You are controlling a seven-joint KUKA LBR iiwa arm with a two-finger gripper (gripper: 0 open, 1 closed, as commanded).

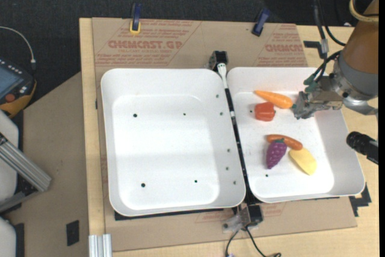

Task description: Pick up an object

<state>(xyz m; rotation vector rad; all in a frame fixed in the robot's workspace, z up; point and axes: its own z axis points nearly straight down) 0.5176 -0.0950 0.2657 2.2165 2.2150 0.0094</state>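
We see the gripper (302,106) in the right part of the frame, low over the right bin (337,180), just beside the right end of the carrot (274,98); whether its pincer is open or closed we cannot tell, and nothing is visibly held; so we judge the picking is not yet done, the grasp and the lift remain. The carrot lies flat in the upper part of this bin; its long axis runs left to right, slightly downward to the right.
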